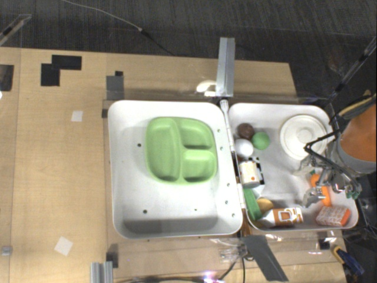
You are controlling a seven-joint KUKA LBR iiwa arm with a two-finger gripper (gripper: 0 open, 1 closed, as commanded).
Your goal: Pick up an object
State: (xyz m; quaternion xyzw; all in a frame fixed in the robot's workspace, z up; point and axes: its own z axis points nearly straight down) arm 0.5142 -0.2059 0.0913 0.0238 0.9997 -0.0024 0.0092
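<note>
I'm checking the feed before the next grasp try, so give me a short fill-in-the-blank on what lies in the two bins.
1. The green divided tray lies in the ____ bin as the camera sees it.
2. The round white lid sits in the right bin's far ____ corner.
3. Beside the brown ball lies a small ____ ball.

Missing words: left; right; green

The arm (360, 140) comes in from the right side. Its orange band shows near the edge, with grey below it. Black cables loop around the wrist. The arm points down and a little to the left. The gripper (318, 188) hangs low at its end. It is small and blurry here, so its shape is hard to see.
</note>
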